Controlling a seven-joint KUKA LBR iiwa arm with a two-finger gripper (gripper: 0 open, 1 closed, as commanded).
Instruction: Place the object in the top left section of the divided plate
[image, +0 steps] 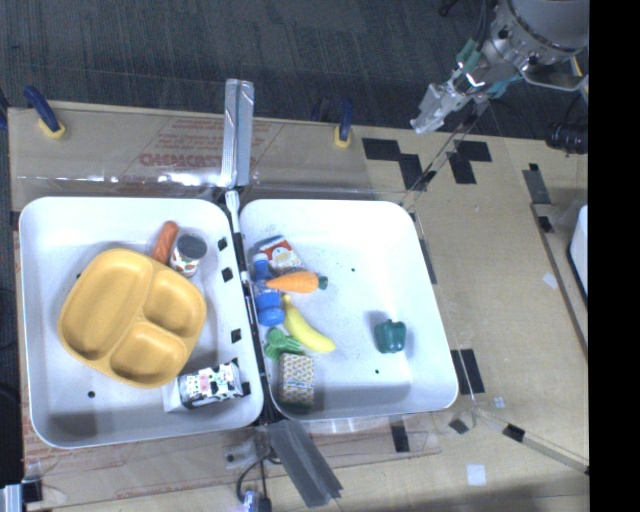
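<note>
A yellow divided plate (133, 315) lies in the left bin (50, 420), with nothing in its sections. My gripper (436, 108) hangs high at the top right, outside both bins and far from the plate, with nothing visibly in it. The right bin (430, 300) holds a carrot (293, 283), a banana (307, 331), a green pepper (390, 335), a blue bottle (266, 300) and a red-and-white packet (277, 250).
Beside the plate in the left bin lie a red sausage (165, 240), a small can (188, 252) and a cow-patterned carton (211, 385). A woven box (297, 378) and a green vegetable (281, 345) sit by the right bin's left wall. A metal divider (238, 130) runs between the bins.
</note>
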